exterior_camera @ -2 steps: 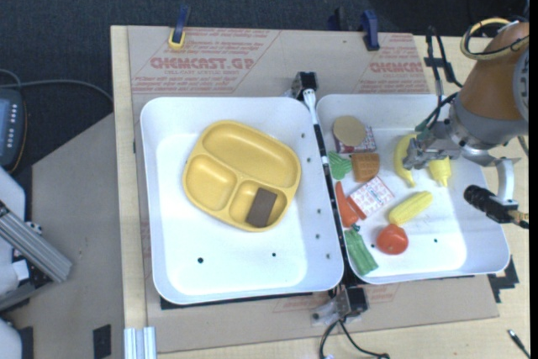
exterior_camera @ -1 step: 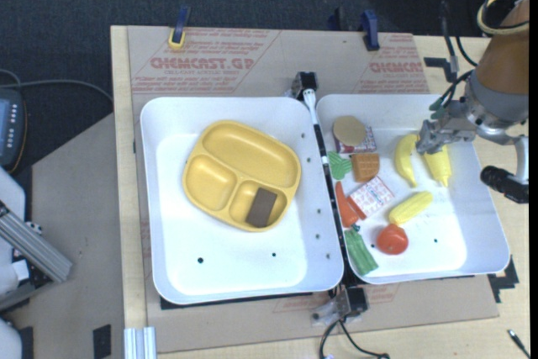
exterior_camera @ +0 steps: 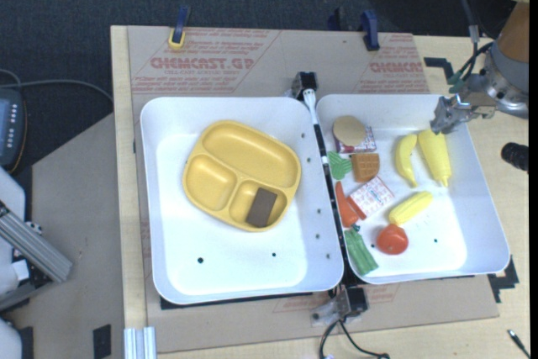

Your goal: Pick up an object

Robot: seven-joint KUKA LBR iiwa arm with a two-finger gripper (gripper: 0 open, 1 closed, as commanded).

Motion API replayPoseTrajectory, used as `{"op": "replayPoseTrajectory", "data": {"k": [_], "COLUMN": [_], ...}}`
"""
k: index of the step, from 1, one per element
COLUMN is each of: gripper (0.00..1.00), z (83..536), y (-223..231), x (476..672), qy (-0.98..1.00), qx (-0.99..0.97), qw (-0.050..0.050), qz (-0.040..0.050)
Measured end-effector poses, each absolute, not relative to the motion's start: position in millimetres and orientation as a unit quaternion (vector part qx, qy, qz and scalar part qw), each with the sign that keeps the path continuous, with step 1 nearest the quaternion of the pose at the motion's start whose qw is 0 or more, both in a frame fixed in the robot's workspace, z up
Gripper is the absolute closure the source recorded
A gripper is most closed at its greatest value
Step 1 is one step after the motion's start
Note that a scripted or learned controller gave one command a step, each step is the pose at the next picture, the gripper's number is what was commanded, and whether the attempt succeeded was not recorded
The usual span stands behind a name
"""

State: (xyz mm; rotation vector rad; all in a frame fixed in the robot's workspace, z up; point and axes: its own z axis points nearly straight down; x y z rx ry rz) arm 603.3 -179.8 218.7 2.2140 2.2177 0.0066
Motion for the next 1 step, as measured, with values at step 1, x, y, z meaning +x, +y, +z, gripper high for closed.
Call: {"op": "replayPoseTrajectory", "data": {"k": [1], "gripper": [1.00], "z": [225.6], "y": [-179.7], "x": [604.0], "qy": [0.708], "qx": [0.707], "qw": [0.002], "qz": [0.0008]}}
